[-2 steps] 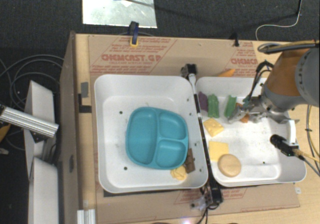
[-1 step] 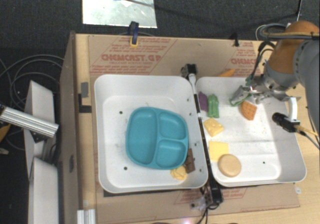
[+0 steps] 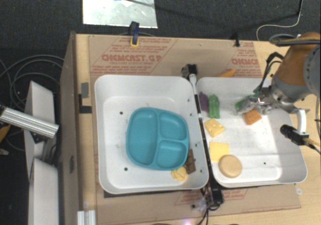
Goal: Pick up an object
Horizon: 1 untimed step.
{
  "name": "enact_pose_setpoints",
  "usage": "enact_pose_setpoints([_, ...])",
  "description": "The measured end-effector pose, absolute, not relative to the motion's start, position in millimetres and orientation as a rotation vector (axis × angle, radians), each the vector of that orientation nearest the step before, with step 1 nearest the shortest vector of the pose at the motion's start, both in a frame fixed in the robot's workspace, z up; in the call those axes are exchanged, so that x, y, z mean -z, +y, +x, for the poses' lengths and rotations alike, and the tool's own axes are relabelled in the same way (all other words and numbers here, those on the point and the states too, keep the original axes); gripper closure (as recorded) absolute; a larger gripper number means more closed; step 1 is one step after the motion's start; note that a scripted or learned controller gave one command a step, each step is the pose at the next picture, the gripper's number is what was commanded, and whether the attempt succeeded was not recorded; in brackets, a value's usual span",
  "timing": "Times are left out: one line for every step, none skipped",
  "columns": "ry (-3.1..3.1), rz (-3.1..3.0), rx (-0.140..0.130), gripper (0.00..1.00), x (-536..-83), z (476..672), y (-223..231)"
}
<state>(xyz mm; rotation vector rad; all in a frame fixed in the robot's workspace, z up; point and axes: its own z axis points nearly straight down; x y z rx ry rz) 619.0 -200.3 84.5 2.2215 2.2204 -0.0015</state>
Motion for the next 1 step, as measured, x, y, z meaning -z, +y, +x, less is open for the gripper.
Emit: enact_pose_setpoints([2.223,2.223,0.002,0.0,-84.1,576.9,-178.4])
